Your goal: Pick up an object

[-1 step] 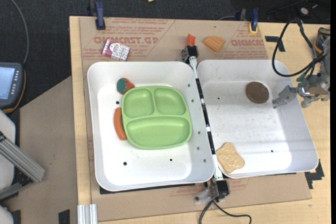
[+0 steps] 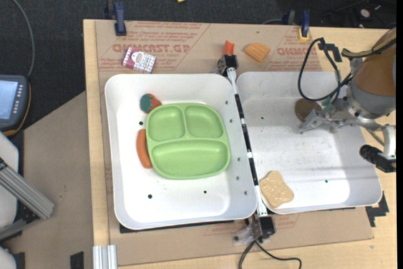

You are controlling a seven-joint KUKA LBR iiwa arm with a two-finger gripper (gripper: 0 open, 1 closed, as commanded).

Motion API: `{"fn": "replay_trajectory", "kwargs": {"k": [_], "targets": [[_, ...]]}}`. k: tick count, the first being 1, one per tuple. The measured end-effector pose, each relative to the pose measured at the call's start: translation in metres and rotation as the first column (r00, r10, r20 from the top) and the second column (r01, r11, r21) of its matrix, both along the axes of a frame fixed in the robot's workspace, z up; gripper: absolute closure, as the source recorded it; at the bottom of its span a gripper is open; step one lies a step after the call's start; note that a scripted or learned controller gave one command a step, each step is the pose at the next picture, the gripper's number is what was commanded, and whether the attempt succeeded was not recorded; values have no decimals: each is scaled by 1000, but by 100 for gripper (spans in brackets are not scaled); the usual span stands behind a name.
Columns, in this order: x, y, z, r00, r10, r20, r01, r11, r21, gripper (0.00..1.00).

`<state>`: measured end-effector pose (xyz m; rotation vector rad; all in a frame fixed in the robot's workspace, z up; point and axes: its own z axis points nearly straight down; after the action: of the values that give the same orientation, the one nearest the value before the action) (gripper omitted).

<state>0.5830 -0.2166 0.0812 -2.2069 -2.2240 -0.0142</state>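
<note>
A KUKA arm reaches in from the right of the frame, its hand (image 2: pixel 320 118) low over the upper left part of the right bin (image 2: pixel 352 195), directly beside a small brown object (image 2: pixel 303 109) that lies on the bin floor. From where I stand the fingers are lost among cables and metal brackets, so I cannot tell whether they are spread or closed, and nothing can be seen lifted. The pick looks not yet done: the approach seems made, while the grasp and the raise are left.

The brown object is partly hidden by the hand; too little of it shows to give a long axis or a heading.

Other candidates lie about. A tan cracker-like piece (image 2: pixel 276 189) sits at the lower left corner of the right bin, against the divider, roughly squarish and turned a little on the diagonal. In the left bin (image 2: pixel 126 195), a green divided plate (image 2: pixel 187 140) fills the middle; an orange carrot-shaped piece (image 2: pixel 143 148) lies touching its left edge, long axis running up and down the frame. A small dark green and orange item (image 2: pixel 150 102) rests at the plate's upper left corner. On the tabletop (image 2: pixel 94 135) beyond the bins lies an orange wedge (image 2: pixel 256 51).
</note>
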Motion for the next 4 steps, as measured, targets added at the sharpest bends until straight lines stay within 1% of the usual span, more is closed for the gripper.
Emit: {"fn": "replay_trajectory", "kwargs": {"k": [1,2,3,4], "targets": [[57,14,4,1000,-3,7,3,1000,-15,0],[57,11,18,1000,-5,11,5,1000,-19,100],[56,11,17,1000,-5,9,5,1000,-18,0],[15,98,2,1000,-1,-6,1,1000,-7,0]]}}
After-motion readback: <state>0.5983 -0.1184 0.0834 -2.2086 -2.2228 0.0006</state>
